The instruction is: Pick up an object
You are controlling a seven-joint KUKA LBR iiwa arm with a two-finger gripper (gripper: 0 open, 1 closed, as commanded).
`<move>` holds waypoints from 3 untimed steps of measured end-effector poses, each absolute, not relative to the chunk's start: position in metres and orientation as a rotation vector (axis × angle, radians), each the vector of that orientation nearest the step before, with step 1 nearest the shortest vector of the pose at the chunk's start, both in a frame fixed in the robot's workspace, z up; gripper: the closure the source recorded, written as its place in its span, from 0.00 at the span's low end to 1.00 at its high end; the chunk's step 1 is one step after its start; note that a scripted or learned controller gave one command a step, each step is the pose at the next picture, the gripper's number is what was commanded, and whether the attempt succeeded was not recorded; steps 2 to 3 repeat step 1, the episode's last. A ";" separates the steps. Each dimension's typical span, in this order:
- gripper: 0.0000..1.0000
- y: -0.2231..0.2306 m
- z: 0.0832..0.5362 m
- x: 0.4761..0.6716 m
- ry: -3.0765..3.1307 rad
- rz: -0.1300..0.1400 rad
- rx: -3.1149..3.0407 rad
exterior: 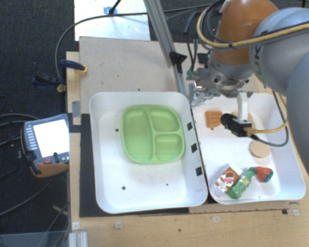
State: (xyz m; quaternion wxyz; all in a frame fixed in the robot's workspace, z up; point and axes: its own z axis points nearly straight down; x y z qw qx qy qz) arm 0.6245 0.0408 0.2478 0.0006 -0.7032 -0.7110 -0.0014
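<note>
The grey arm [291,45] reaches in from the right, its orange band [243,15] above the far end of the right bin [221,153]; the pincer [198,92] hangs at that bin's far left corner, close to the wall shared with the left bin [105,189]; whether it is open or closed cannot be told from this angle, and nothing shows in its grip.

The loose things lie in the right bin; an orange-brown square waffle [213,119] sits near the far end, just below the pincer; a pale round biscuit [259,150] lies toward the right wall, apart from the waffle; at the near end a small printed carton [226,179] lies touching a green bottle [241,184], which is on its side; a red strawberry-like piece [265,174] rests just beside the bottle's top.

The left bin holds a green divided plate [152,134], lying flat toward its far half; both bins stand side by side on the counter [123,66].
</note>
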 end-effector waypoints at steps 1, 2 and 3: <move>1.00 0.096 0.242 0.624 -2.232 -0.005 -2.210; 1.00 0.096 0.242 0.624 -2.232 -0.005 -2.210; 1.00 0.096 0.242 0.624 -2.232 -0.005 -2.210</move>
